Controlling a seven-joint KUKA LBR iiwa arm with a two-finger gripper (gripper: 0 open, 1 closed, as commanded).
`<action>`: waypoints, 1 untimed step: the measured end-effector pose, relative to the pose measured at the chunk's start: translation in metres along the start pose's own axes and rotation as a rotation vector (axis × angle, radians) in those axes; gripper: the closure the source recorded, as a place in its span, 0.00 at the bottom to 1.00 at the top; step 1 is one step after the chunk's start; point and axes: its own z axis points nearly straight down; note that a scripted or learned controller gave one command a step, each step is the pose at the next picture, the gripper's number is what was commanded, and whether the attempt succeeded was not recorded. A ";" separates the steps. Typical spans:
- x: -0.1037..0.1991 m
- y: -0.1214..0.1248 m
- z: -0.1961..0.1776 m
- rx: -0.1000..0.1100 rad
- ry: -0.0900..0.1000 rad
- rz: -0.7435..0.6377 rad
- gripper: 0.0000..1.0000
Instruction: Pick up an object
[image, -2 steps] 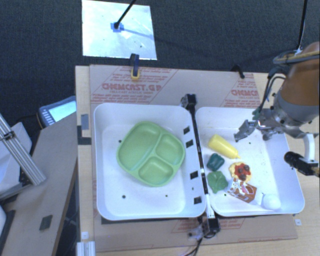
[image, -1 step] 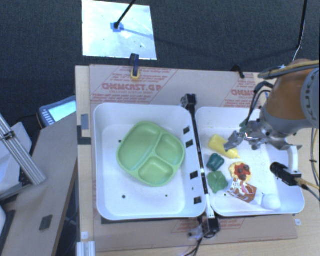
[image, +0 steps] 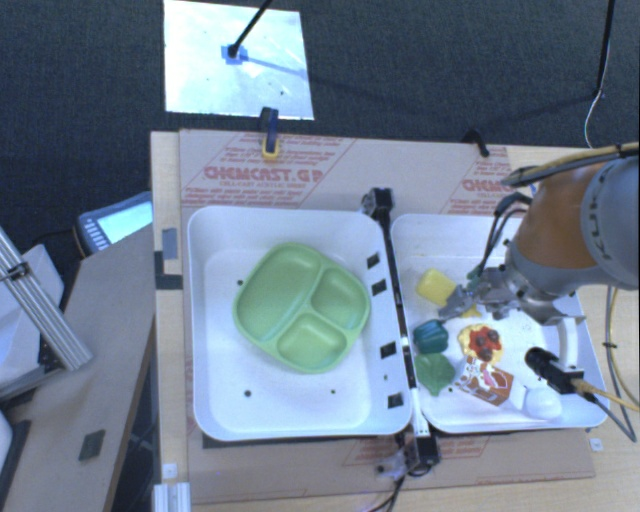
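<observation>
1. Camera view, where things lie: your candidates sit in the right bin (image: 440, 225). A yellow block (image: 436, 286) lies toward its left middle, with a teal piece (image: 431, 335) and a green piece (image: 436, 371) nearer you by the divider. A red-and-yellow toy (image: 484, 343) touches a printed packet (image: 487, 382), and a white lump (image: 543, 403) sits in the near right corner. The left bin (image: 215, 240) holds a green tray (image: 302, 307).

2. Handling, as a judgement: the block looks light, stiff and flat-sided, so take it across two opposite faces. It stands apart from its neighbours, so it is your easiest grab. The packet looks thin and may slide or buckle. The teal and green pieces lie close together, so you could nudge one while taking the other.

3. The tool: the gripper (image: 478, 298) hovers just right of the block. You cannot tell its state, and nothing shows as held.

4. Hard to make out: the arm (image: 565, 235) hides the bin's far right part. A dark part (image: 550, 367) by the lump is unclear to you. The toy's shape is too blurred to judge.
</observation>
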 end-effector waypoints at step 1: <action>0.000 0.000 0.028 -0.001 0.000 0.000 0.00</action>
